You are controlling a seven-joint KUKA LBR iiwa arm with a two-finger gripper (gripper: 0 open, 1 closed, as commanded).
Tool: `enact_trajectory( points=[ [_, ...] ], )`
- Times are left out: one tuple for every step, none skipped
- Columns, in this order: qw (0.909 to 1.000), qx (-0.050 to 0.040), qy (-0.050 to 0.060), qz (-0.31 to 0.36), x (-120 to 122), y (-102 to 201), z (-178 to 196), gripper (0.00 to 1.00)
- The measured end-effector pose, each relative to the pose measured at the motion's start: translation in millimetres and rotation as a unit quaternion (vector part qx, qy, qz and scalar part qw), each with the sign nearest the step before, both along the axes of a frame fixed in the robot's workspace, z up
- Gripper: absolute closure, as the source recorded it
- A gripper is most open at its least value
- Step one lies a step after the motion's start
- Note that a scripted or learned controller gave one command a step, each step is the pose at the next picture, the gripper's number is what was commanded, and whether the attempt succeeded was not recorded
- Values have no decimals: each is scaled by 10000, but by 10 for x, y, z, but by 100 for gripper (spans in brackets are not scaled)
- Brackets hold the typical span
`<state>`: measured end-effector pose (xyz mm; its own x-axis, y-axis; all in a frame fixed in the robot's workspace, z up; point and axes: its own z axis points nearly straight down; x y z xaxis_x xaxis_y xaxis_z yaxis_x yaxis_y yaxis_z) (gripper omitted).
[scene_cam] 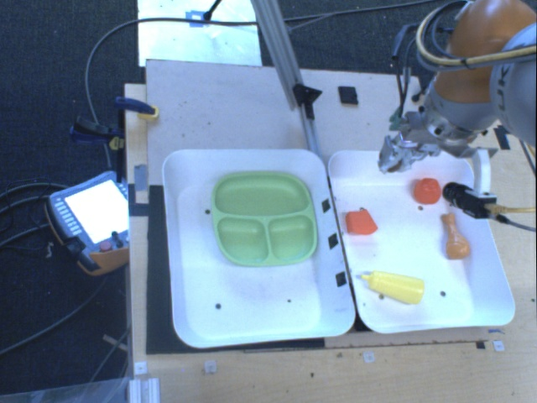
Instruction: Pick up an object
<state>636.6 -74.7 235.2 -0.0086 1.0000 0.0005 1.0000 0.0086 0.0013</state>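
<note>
Camera view, slanted from above: end effector (pixel 394 159) hovers over the right bin's (pixel 495 296) far edge, grip state indiscernible. Candidate objects lie loose inside for easy access: red cup (pixel 426 191), orange block (pixel 361 222), yellow bottle (pixel 396 286), tan peg (pixel 455 238). Green divided plate (pixel 264 218) occupies the left bin (pixel 189 300).

bins (pixel 252 326) – smooth white plastic | divided plate (pixel 264 217) left of claw – matt green plastic | yellow bottle (pixel 397 287) below claw – glossy plastic | bench (pixel 226 99) – matt board
</note>
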Motion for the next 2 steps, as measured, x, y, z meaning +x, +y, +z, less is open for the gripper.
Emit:
enact_trajectory(
  points=[
    [10000, 4, -10, 3, 84, 466, 22, 100],
    [10000, 11, 1, 15, 30, 1093, -64, 100]
  ],
)
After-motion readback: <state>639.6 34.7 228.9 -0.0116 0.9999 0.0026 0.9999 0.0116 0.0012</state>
